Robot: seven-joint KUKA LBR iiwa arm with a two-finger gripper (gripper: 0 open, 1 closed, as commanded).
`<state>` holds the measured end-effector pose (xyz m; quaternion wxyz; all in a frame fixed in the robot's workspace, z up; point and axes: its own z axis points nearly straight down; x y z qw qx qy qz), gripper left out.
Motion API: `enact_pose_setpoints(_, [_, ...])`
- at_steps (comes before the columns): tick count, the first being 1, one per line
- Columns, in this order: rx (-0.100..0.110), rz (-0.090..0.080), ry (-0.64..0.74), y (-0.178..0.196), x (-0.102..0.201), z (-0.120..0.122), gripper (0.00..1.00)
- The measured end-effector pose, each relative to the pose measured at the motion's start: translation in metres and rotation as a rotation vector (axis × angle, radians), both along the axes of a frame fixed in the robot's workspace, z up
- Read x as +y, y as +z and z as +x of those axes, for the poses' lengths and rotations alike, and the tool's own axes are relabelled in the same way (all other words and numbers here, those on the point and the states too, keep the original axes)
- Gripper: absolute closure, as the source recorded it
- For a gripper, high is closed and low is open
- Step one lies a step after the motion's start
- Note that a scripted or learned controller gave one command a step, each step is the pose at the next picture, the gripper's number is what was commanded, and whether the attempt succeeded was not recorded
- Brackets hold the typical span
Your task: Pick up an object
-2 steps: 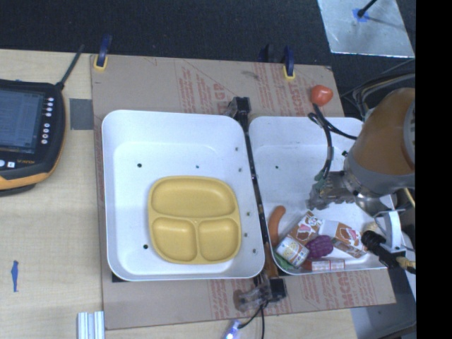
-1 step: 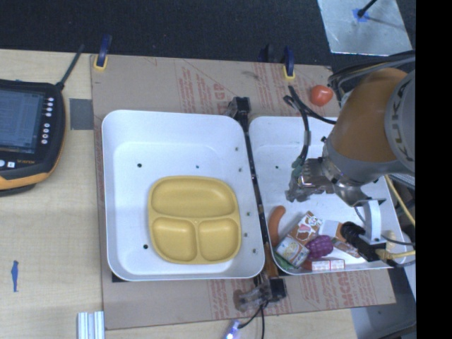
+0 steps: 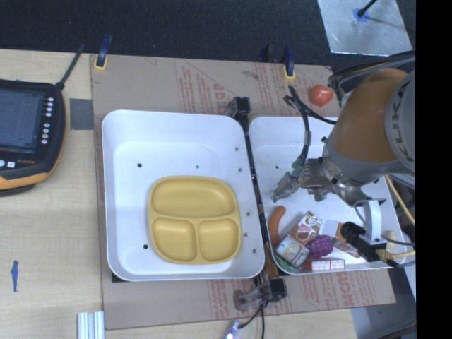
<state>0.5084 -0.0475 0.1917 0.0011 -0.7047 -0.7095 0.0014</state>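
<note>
The right bin holds a heap of small objects at its near end: an orange sausage, a small printed carton, a purple bunch of grapes, a wrapped packet and a pink box. My gripper hangs over the middle of this bin, just behind the heap, open, with nothing between its fingers. The grey and orange arm covers the bin's right side. A yellow divided plate lies in the left bin.
A red ball-like object lies on the cardboard behind the right bin. A teach pendant rests on the bench at far left. Clamps hold the cardboard's far edge. A black cable runs down to the wrist.
</note>
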Motion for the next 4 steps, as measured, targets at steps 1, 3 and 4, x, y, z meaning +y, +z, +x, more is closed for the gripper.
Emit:
enact_pose_setpoints(1, [0.001, 0.000, 0.000, 0.000, 0.012, -0.017, 0.00])
enact_pose_setpoints(3, [-0.001, 0.000, -0.003, 0.000, 0.002, -0.013, 0.00])
enact_pose_setpoints(4, [0.003, -0.001, -0.003, -0.101, -0.064, 0.004, 0.00])
